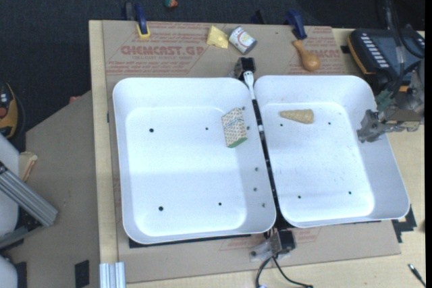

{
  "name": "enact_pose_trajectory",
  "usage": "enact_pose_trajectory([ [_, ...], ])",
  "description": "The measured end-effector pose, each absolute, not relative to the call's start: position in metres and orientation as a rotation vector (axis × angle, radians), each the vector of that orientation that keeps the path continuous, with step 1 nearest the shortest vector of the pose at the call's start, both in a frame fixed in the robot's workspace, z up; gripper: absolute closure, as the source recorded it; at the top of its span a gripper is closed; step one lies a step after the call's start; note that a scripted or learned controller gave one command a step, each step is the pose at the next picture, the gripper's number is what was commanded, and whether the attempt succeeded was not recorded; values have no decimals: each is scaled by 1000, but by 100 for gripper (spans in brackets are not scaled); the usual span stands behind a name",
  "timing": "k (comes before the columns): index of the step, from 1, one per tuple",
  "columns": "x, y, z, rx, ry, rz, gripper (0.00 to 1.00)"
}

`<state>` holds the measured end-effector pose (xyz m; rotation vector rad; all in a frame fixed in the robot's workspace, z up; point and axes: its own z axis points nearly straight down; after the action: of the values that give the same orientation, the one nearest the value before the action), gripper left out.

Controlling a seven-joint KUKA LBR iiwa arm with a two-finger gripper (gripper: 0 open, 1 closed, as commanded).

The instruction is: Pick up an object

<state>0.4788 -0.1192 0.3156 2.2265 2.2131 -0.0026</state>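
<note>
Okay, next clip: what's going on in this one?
A robot arm reaches in from the right, its gripper sitting at the right edge of the right bin, with nothing visibly held. A tan cone-shaped piece lies near the top of that bin, apart from the gripper. The left bin holds a small patterned packet by its right wall. No pick has happened yet. A few loose items lie on the board behind the bins.
</note>
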Motion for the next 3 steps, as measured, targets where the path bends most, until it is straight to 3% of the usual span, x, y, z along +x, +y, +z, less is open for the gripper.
enact_pose_trajectory([
  [1, 498, -97, 470, 2204, 2214, 20, 100],
  [2, 480, 1, 360, 2218, 2240, -10, 100],
  [3, 480, 36, 537, 2208, 2218, 26, 100],
])
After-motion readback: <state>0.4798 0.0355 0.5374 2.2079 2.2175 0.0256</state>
